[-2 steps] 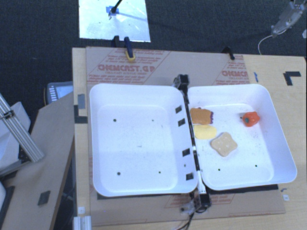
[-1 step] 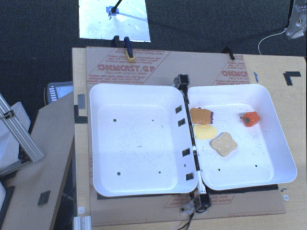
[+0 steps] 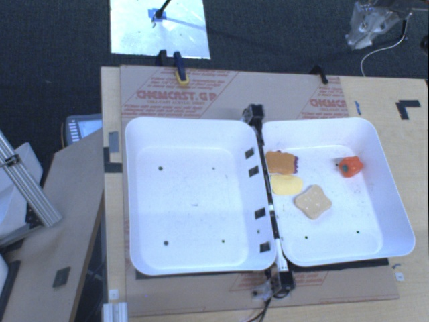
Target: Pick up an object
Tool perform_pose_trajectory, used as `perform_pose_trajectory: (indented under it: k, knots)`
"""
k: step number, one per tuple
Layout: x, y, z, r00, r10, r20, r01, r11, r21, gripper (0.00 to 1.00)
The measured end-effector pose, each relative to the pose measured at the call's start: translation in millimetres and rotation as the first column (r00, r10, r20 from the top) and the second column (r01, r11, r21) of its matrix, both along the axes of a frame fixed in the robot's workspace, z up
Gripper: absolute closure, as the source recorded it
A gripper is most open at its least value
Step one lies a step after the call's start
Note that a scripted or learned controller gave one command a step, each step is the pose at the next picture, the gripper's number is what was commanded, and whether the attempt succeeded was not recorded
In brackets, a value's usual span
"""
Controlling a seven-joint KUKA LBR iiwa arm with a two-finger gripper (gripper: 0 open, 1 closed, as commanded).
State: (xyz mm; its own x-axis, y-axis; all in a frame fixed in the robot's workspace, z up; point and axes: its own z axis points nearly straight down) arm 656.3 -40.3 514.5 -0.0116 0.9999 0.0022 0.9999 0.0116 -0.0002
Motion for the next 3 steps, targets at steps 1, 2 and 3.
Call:
perform_pose_trajectory:
  k: [1,2,3]
  knots:
    - [3,87,-36,1.0,0.002,-0.001,-0.002,1.0,0.001,1.0]
    - [6,159,-34,1.0,0.0,0.003,0.0,1.0,0.001,1.0]
    - [12,229,-26,1.0,-0.001,0.004,0.001,1.0,0.001,1.0]
